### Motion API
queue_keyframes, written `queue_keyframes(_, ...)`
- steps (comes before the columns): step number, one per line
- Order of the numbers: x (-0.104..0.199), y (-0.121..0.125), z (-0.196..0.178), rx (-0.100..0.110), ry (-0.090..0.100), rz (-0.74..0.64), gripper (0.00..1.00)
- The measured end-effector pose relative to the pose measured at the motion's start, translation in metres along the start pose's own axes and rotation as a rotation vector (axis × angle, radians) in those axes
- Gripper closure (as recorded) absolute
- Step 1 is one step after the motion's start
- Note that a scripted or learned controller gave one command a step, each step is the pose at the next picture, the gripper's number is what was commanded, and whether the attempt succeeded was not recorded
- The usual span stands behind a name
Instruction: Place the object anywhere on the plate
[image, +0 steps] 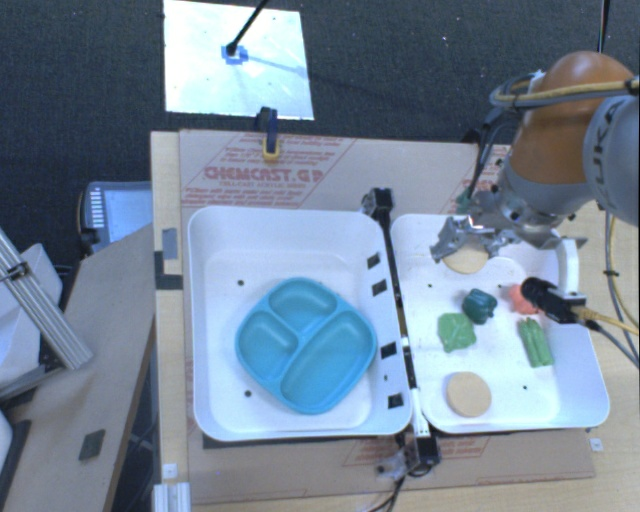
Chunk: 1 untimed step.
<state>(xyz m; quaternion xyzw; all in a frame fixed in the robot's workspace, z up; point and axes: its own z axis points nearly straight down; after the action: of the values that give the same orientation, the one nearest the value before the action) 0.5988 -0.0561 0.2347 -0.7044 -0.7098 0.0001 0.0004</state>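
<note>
Over the right bin (590, 400), the gripper (462, 240) was poised above a disc (466, 262), grip state unclear; pickup pended, plate (305, 345) awaited

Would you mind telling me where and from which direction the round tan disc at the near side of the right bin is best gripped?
Grip the tan disc across its rim, coming straight down. It lies flat, apart from the green piece, so opposite edges look free.
</note>
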Motion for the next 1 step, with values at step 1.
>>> queue_keyframes(1,0.0473,-0.0188,-0.0073,0.0,0.001,-0.001,1.0)
